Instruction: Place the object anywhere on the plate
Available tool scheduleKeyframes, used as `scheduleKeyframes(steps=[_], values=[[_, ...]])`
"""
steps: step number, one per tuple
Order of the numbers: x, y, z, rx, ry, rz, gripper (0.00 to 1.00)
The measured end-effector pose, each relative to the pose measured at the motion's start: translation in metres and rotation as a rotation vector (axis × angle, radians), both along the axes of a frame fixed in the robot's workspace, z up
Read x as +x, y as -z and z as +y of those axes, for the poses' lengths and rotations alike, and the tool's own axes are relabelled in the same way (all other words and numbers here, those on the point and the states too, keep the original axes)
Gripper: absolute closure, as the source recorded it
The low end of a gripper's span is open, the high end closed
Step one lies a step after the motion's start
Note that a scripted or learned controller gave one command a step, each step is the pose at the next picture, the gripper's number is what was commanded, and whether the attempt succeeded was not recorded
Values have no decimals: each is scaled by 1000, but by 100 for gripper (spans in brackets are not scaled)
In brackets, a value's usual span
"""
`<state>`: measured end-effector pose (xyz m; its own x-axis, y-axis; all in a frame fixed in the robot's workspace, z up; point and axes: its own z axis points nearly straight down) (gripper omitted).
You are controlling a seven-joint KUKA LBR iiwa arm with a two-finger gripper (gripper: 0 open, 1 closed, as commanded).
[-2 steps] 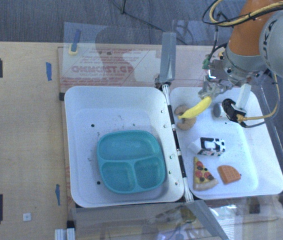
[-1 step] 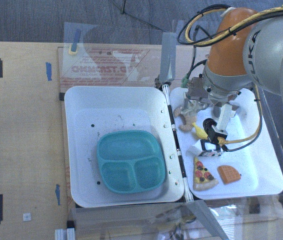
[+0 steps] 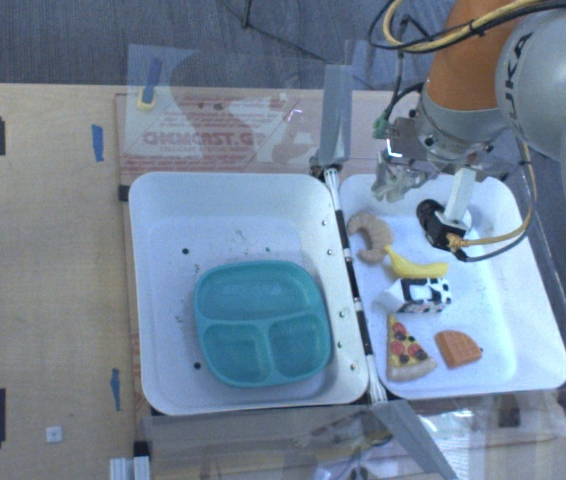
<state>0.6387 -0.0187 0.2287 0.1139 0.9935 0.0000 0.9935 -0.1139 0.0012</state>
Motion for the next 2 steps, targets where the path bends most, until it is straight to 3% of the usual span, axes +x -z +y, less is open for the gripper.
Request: scheduleKeyframes(steps=[1,2], values=[[29,-127,-66,-2,-166,-1,100],[29,-135,-3,-1,52,-2,100]])
